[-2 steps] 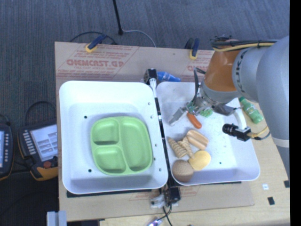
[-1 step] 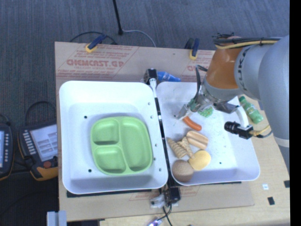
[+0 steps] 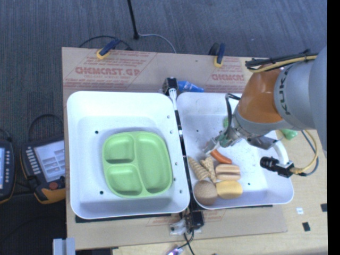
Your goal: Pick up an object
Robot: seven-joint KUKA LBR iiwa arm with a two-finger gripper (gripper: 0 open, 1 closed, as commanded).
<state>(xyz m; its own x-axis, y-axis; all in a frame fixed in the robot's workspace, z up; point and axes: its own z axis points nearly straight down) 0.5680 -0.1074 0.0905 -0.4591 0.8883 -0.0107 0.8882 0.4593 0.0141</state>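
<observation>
The arm (image 3: 281, 97) reaches in from the right and hangs low over the right bin (image 3: 265, 193). Its gripper (image 3: 224, 139) sits just above a little pile of toy food at the front of that bin. I cannot tell how the claw is set — it is too small and dark to make out, and I see nothing held in it.

The nearest thing to pick is the carrot (image 3: 221, 156), a small orange stick lying just below the claw tip. Right next to it are the hot dog (image 3: 228, 170), two waffle cones (image 3: 202, 169), a yellow block (image 3: 229, 189) and a brown round cookie (image 3: 205, 193). They are all packed close, some touching.

The left bin (image 3: 85, 116) holds a green tray (image 3: 137, 163) with three sections (nothing lies in them).

I think the arm is at the reaching-down step, and no grab has been made yet. Next the claw needs to come down around the carrot and squeeze it — without bumping the hot dog beside it. The carrot is thin, so it could slip out.
</observation>
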